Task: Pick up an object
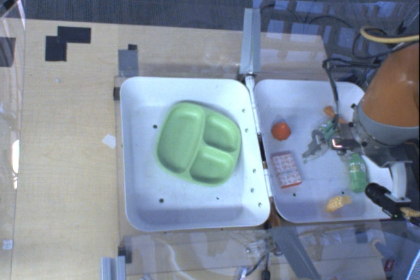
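While its grip stays impossible to read, the gripper (317,145) hovers low between a red ball (281,131) and green bottle (356,172), seemingly choosing a target.

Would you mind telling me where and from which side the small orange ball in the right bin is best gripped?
Probably across the middle of the orange ball, coming straight down from above. It looks round, so any finger direction should suit, and it sits apart from the pink card, leaving room on both sides.
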Available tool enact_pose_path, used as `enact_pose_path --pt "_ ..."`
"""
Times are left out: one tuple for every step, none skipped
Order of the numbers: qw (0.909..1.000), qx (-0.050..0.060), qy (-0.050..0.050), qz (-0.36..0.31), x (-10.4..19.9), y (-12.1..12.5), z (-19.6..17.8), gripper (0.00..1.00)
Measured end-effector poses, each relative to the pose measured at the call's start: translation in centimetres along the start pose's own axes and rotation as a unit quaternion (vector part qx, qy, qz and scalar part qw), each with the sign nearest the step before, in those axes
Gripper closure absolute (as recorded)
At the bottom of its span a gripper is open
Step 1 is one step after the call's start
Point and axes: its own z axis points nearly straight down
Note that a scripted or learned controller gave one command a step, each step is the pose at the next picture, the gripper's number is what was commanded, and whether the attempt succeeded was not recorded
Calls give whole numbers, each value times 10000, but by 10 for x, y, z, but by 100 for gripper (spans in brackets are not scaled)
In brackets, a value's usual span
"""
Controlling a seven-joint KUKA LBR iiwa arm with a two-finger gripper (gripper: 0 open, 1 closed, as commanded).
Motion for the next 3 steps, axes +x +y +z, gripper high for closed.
enact_pose_path --pt "9997 -101 -3 224 14 9 92 0" --pt "9999 -92 15 -88 16 15 100 0" --pt "9997 -149 1 190 13 0 100 0"
